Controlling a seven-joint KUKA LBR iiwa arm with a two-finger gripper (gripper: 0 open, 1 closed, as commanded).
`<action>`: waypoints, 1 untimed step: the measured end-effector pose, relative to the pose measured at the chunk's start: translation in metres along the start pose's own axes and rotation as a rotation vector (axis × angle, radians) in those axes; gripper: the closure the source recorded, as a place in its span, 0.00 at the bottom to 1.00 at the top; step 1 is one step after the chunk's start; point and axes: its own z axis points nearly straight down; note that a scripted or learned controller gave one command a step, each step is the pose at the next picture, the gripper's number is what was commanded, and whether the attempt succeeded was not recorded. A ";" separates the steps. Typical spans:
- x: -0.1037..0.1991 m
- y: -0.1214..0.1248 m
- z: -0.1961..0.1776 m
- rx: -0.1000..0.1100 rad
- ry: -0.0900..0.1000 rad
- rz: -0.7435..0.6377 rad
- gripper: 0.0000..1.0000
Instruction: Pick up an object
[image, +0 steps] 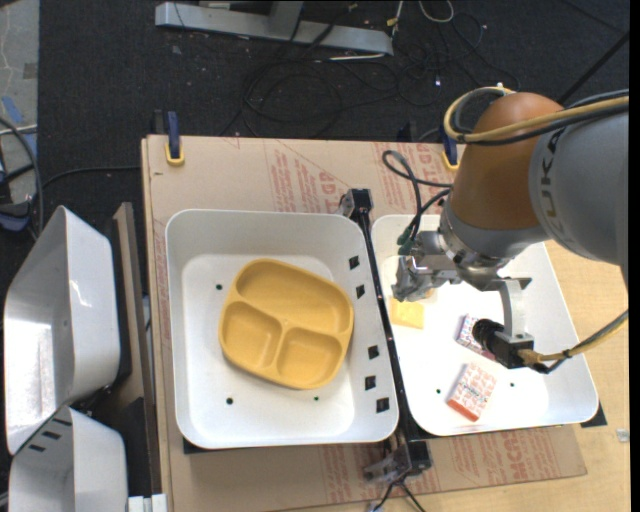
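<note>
**Operator:** Report the arm position and finger state.

**Technician:** The arm (540, 170) reaches in from the right over the right bin (570, 405). The gripper (412, 283) hangs at that bin's far-left area, just above a yellow block (408, 316). Whether the fingers are spread or pressed together cannot be determined; nothing is visibly pinched between them.

**Operator:** Locate the objects.

**Technician:** The yellow block lies on the right bin floor near the divider. A small printed packet (471, 331) lies right of it, beside a black fitting on the arm's cable. A red-and-white carton (472, 391) lies nearer, toward the bin's near edge. The left bin (190, 300) holds a yellow sectioned plate (286, 323), lying flat at its centre.
</note>
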 end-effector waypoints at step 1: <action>0.042 -0.015 -0.009 -0.002 -0.001 0.000 1.00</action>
